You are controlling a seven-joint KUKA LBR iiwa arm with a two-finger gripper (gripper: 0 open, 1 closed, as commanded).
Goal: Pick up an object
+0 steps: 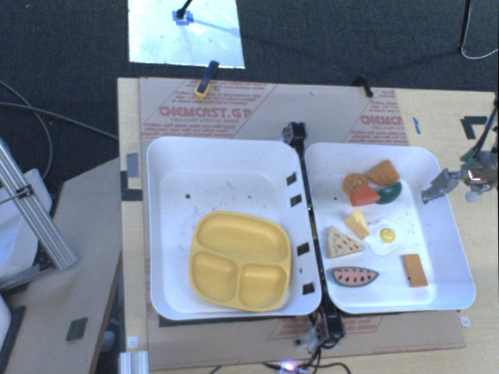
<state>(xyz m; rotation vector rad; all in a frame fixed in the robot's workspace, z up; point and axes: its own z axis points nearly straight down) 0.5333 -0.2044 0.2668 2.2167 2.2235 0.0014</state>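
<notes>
Hand (437, 185): at the right rim of the right bin (456, 244), reaching in from the right, fingertips pointing left and low over the bin's edge; whether its fingers are apart or together, I cannot tell; nothing seen between them.
Toy food: pretzel (355, 183), toast (383, 171), cheese wedge (358, 224), fried egg (383, 237), pizza slice (342, 243), watermelon slice (355, 276), orange block (414, 269), all lying in the right bin.
Left bin (168, 209): holds a yellow divided plate (241, 260).
</notes>
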